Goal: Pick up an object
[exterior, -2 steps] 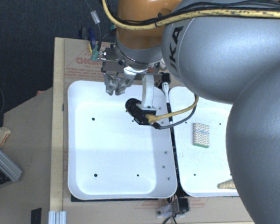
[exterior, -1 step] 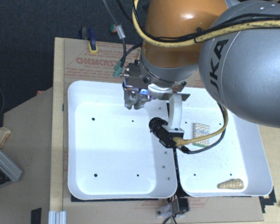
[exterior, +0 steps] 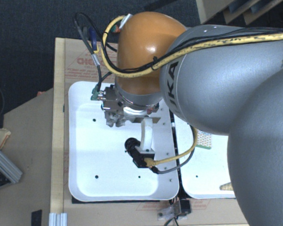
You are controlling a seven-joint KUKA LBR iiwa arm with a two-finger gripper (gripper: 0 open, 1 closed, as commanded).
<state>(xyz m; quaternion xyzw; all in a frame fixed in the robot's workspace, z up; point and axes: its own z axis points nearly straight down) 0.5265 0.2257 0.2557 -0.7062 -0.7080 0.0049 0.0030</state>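
My gripper point(exterior: 113, 118) hangs low over the back part of the left white bin point(exterior: 80, 178), under the orange wrist band and the grey arm that reaches in from the right. I see nothing held at the gripper. In the right bin point(exterior: 206, 190), a pale object with a dotted green and red pattern point(exterior: 204, 139) peeks out beside the arm. A small yellowish object point(exterior: 227, 187) lies near that bin's front. The arm hides most of the right bin.
Both bins rest on a brown cardboard-coloured board point(exterior: 57, 128). A metal rail point(exterior: 1, 165) lies off the bench at the left. A small black connector with a cable point(exterior: 183, 207) sits at the front edge between the bins.
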